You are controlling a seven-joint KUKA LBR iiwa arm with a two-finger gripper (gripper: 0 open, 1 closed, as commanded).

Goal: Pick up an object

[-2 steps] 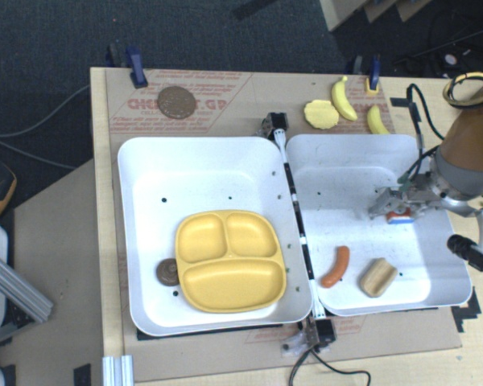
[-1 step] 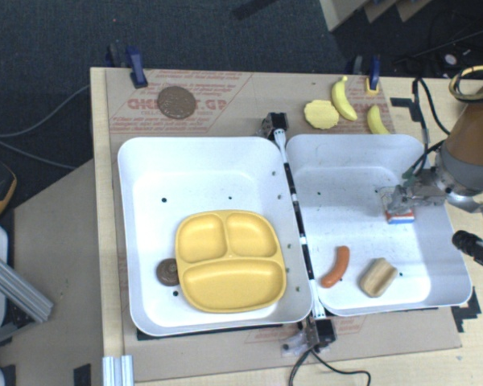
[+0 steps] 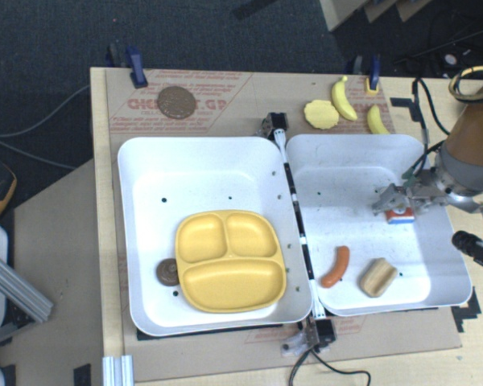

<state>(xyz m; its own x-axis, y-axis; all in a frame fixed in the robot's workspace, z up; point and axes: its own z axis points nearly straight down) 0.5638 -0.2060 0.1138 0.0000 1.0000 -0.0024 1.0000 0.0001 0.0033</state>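
In the right bin (image 3: 362,167) my gripper (image 3: 398,201) hangs low over a small red, white and blue object (image 3: 400,215), which peeks out just beneath it near the bin's right side. I cannot see whether the object is held. An orange sausage (image 3: 335,266) and a tan bread-like block (image 3: 378,277) lie near the front of the same bin, apart from the gripper.
The left bin (image 3: 145,175) holds a yellow divided plate (image 3: 228,260) with a brown round piece (image 3: 168,273) at its left edge. Behind the bins, two bananas (image 3: 344,99), a yellow lumpy piece (image 3: 322,114) and a brown disc (image 3: 176,101) lie on the cardboard.
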